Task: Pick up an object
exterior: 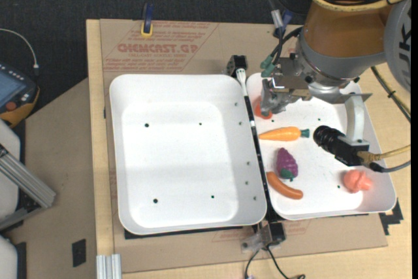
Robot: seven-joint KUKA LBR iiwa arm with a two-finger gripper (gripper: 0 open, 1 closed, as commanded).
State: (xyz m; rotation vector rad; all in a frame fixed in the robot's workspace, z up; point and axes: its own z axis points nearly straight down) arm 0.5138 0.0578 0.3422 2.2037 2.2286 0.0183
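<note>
Two bins sit side by side on a flat board [163, 42] that covers the bench. The left bin [130, 101] takes the middle of the frame; the right bin [385, 196] lies at the right, their inner rims touching. In the right bin, a toy carrot [282, 134] lies near the dividing rim, pointing left to right. Just below it sits a bunch of grapes [286, 163], and below that, near the bin's lower edge, a sausage [285, 186]. A peach [356, 181] rests toward the lower right corner. The arm [346, 16] hangs over the bin's upper part, with the gripper [271, 101] near the upper left corner. A clip [147, 21] stands at the board's upper edge.
</note>
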